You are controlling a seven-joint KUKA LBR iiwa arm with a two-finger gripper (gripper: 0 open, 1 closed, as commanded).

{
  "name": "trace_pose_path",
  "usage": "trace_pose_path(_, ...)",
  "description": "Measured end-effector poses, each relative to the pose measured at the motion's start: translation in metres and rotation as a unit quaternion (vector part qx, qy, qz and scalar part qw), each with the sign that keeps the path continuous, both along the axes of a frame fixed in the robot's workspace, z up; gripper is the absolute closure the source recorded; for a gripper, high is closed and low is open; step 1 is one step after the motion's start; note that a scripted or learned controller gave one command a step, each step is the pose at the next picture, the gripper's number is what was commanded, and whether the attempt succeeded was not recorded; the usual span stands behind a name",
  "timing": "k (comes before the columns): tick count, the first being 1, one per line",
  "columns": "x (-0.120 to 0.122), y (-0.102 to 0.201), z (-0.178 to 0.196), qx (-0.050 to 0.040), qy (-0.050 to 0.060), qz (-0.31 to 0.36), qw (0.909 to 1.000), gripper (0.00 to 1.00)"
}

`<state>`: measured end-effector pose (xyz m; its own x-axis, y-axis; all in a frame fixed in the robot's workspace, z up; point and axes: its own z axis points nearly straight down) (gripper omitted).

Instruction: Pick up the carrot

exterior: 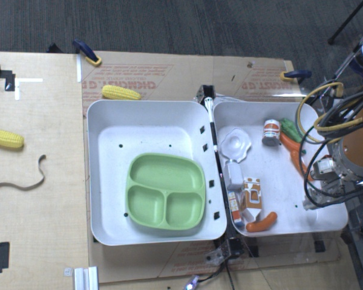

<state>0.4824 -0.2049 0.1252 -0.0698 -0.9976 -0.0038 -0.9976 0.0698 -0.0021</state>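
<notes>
The carrot (pixel 292 145) is orange with a green leafy top. It lies in the right bin (pixel 278 110) near the bin's far right side, slanting toward the right wall, just right of a small can (pixel 270 132). The arm (pixel 351 156) hangs over the bin's right edge, wrapped in black and yellow cables. My gripper (pixel 320 180) sits low at the right wall, a short way to the right of and nearer than the carrot's tip, mostly hidden by cables. Nothing shows as held.
The right bin also holds a clear plastic cup (pixel 235 144), a grey block (pixel 233 175), an orange-and-white box (pixel 251 198) and a red sausage (pixel 261 222). The left bin (pixel 109 162) holds a green divided plate (pixel 166 191). Two corn cobs (pixel 121 92) (pixel 5 138) lie outside on the bench.
</notes>
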Motion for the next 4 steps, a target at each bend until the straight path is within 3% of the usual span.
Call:
trace_pose_path(1,-0.003,-0.015,0.014,0.0003,-0.001,0.106,0.9944,1.0)
trace_pose_path(3,0.0,-0.011,0.032,0.0047,-0.004,0.103,0.9947,1.0)
trace_pose_path(4,-0.004,-0.006,0.003,0.0004,0.001,0.085,0.9963,1.0)
